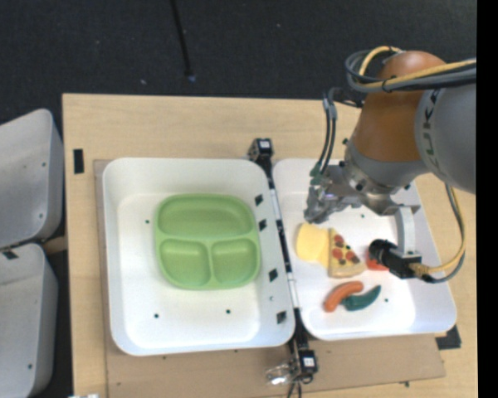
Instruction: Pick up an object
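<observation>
**Bench, right bin: gripper low over the yellow block, no pick confirmed**

Wooden bench (pixel 183 123) on a dark floor carries two white bins that meet at a clipped centre seam. Left bin (pixel 124 322) holds one green divided plate (pixel 206 240). Right bin (pixel 432 309) holds four small toys: a yellow block (pixel 313 243), a pizza slice (pixel 345 256) touching its right side, and nearer the front rim a red sausage (pixel 342 294) and a green pepper (pixel 365 299), these two touching.

Gripper (pixel 318 208) sits just behind the yellow block, near the seam, with the arm (pixel 394 131) over the back of the right bin. Open or closed: cannot tell from this angle. No object is seen in its grasp.

Judged target: the yellow block, the nearest item.

Risks:
- The block and pizza slice touch, so a closing grasp may catch both or push one aside.
- The block lies close to the seam wall, and a descent biased left could strike the rim or clips.
- An off-centre close on the block's edge would likely squeeze it out.

Room: the back-left and right of the right bin are bare, so retreat is easiest straight up.
</observation>
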Robot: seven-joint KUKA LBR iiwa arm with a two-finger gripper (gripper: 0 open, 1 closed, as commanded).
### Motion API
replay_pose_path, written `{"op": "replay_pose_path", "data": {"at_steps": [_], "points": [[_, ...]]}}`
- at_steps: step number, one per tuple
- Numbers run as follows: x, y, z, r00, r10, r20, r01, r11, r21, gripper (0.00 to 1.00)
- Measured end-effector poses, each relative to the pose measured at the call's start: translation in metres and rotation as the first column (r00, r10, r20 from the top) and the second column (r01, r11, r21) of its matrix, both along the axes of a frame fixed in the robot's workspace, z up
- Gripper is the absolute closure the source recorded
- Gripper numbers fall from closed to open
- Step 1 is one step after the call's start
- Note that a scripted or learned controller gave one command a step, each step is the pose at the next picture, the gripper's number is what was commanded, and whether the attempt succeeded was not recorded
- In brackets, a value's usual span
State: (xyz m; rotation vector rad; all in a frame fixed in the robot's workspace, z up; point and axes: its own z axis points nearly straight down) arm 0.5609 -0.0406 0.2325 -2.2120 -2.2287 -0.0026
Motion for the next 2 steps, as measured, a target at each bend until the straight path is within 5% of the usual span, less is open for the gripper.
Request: {"op": "replay_pose_path", "data": {"at_steps": [2], "points": [[-0.045,0.095,0.019,1.0,0.0,-0.001,0.0,1.0,0.0,1.0]]}}
